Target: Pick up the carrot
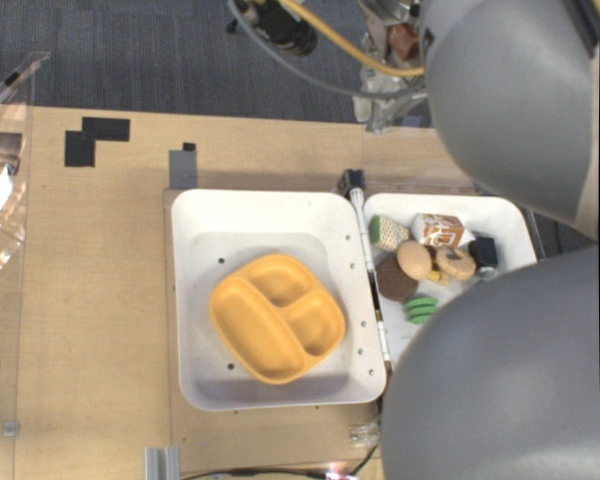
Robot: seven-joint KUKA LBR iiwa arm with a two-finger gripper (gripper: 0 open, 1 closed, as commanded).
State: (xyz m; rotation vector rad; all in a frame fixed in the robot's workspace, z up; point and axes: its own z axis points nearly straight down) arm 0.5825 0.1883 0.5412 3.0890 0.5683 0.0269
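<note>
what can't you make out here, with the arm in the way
- Right bin, camera view: its lower half lies behind the grey arm.
- Carrot: cannot be made out among the small toy foods.
- Green piece: partly cut off by the arm.
- Dark block: too small to identify.

Smooth matte grey arm (pixel 511 94), rounded and bulky, with a second broad grey curved shell (pixel 497 375) lower down. Pale highlights along the curved edges. Up top, a yellow cable (pixel 328 36) looping beside a thinner grey cable (pixel 309 75), plus a cluster of dark and metallic fittings (pixel 281 23) with a reddish-brown patch (pixel 403 42).
</note>
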